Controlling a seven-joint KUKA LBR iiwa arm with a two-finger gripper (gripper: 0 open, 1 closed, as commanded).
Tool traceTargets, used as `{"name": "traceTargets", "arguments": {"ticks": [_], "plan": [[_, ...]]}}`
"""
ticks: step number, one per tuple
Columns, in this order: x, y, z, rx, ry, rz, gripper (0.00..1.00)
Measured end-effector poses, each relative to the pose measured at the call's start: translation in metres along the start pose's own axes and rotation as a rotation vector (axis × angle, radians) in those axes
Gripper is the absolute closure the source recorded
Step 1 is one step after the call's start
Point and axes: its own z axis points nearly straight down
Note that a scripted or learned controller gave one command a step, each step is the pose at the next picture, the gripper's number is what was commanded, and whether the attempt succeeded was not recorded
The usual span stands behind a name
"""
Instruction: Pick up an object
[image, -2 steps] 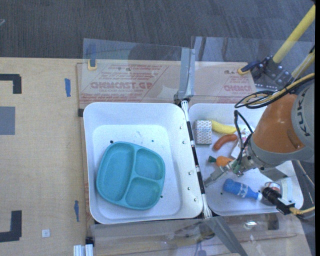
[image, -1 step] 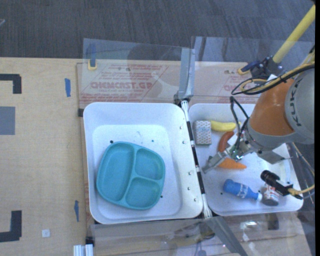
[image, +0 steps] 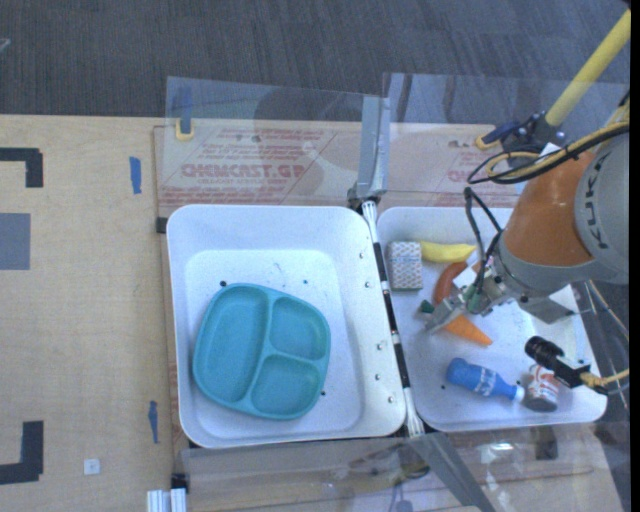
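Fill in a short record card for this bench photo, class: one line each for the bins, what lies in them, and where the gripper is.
left bin: holds a teal divided plate
right bin: holds several small things
top of right bin: yellow banana beside a speckled sponge block
middle: orange carrot
bottom: blue bottle
gripper: low in the right bin, over the carrot
grasp: cannot tell from this view

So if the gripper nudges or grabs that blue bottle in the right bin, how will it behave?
The blue bottle lies on its side on the bin floor, so it will probably roll when nudged. Its round body may slip from a two-finger pinch. It looks like small plastic, likely light and stiff.
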Motion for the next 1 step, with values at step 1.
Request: {"name": "traceTargets", "arguments": {"ticks": [1], "plan": [[0.0542, 0.0681, -0.0903, 0.005, 0.001, 0.018, 1.00]]}}
